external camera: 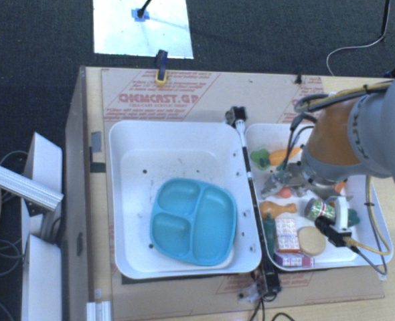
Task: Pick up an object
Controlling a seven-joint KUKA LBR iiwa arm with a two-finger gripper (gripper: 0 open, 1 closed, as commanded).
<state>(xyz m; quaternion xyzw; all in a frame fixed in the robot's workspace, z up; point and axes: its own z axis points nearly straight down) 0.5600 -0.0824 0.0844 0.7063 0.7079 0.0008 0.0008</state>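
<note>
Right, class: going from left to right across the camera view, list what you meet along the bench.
Left shallow white bin → light blue divided plastic plate → black rod between the bins → green toy vegetable → small red-and-white box → round tan biscuit-like disc → grey arm with orange band.

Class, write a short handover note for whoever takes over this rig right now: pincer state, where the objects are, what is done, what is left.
Pincer: low inside the right white bin, among the small items; whether it is open or shut cannot be seen.
Objects: right bin holds a green toy piece, an orange toy piece, a round tan disc and a small printed box. The left white bin holds a blue sectioned plastic tray.
Done: arm lowered into the right bin.
Left: confirm a grasp, then lift.
</note>
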